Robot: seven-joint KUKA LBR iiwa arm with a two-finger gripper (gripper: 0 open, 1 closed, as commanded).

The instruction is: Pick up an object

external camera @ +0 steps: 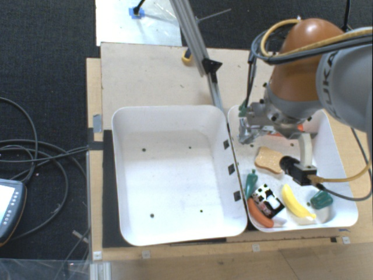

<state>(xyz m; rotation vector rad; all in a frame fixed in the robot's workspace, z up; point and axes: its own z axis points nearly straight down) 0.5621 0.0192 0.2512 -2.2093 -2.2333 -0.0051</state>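
My gripper (247,133) hangs over the far left part of the right bin (341,156), just above and left of a slice of toast (268,160). Nothing shows in its grasp. Toward the bin's near end lie a yellow banana (296,202), a green pepper-like piece (251,183), a red sausage (260,212), a small black-and-white toy (269,199) and a teal piece (321,200) on a white object (324,214).
The left bin (125,156) stands beside the right one, their walls touching along a divider (232,168). A grey pole (195,34) slants down from the top to the bins' far junction. Cables lie on the floor at left (35,156).
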